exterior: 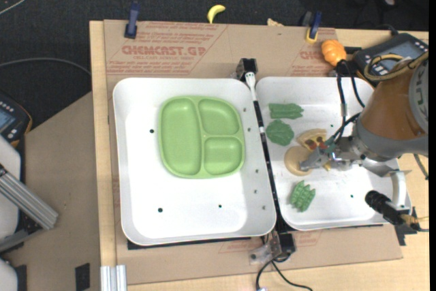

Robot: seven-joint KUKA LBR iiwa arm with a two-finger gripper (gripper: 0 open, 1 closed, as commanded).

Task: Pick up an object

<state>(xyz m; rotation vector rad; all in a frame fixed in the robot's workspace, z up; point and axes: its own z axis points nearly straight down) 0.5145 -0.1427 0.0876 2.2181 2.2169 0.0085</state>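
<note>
A green toy (302, 195) lies at the right bin's (354, 209) front; behind it the gripper (319, 158) hangs over a tan round piece (300, 157). Its grip cannot be made out. A green divided plate (201, 136) fills the left bin (136, 167).

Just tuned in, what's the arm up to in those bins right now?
The arm's gripper is down in the right bin, right at a tan, pizza-slice-like piece, apparently going for a pick. Whether it has a grip can't be seen from this angle. Three green toy pieces lie around it: one toward the back, one just below that, and one toward the front. The left bin holds a green divided plate, untouched.
</note>
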